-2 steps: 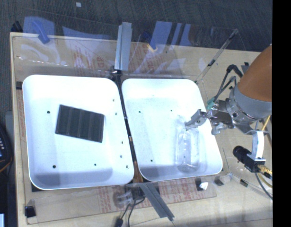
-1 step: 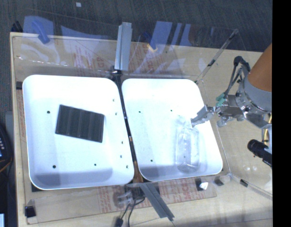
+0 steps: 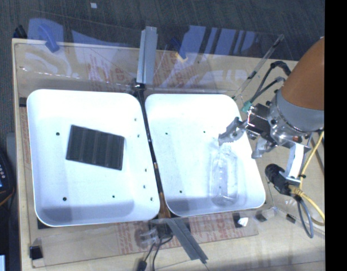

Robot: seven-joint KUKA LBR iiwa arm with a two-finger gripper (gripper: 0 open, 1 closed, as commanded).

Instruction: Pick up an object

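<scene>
Scanning from the left, you find the left bin point(image 3: 43, 112) holding a dark ribbed rectangular pad point(image 3: 96, 147), lying flat and slightly skewed, well apart from the arm. Across the divider, the right bin point(image 3: 179, 109) holds a clear plastic bottle point(image 3: 224, 176) lying on its side near the bin's right wall. Its long axis runs roughly from the far side of the bin toward the near rim, with what looks like the neck pointing away from you, up toward the gripper.

The gripper point(image 3: 228, 134) sits at the bottle's upper end, just above or touching the neck; you cannot tell from this slanted view whether there is contact. Whether the gripper is released or clenched cannot be told either, since glare and the bottle's transparency hide that detail, and nothing is plainly grasped.

For your next move, the relation that matters is this: the bottle lies directly below and toward the near rim from the gripper, so the body is a short reach along the bottle's own axis. A grasp across that axis, at the wider body instead of the neck, would probably seat better.
</scene>
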